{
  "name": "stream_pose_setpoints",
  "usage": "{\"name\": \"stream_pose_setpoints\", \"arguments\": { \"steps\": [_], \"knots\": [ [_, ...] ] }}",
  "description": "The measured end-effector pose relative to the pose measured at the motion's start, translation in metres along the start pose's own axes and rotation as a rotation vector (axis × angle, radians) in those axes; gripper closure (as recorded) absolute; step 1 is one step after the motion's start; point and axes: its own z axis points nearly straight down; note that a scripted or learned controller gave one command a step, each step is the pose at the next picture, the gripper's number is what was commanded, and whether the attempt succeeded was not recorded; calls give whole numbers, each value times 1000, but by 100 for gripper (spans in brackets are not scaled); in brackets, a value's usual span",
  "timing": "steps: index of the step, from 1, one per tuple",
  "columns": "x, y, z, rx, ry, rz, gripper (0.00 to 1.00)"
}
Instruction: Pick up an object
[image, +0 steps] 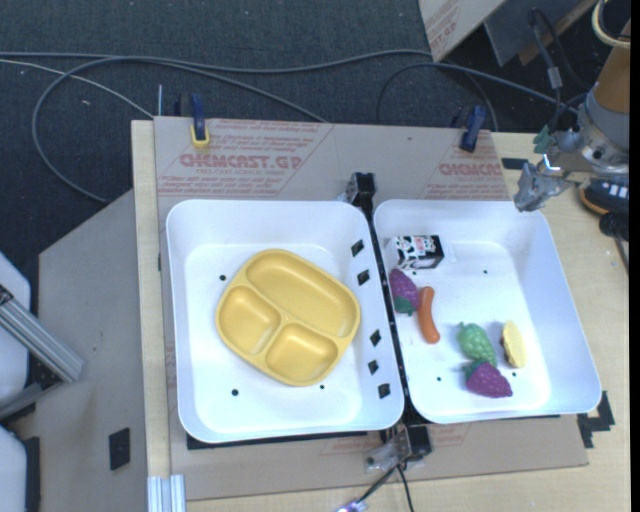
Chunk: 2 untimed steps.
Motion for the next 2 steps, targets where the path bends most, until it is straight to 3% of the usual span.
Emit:
{"name": "stream_pose_setpoints", "arguments": {
  "steps": [2],
  "knots": [
    [98,-18,19,10,4,-2,100]
  ]
}}
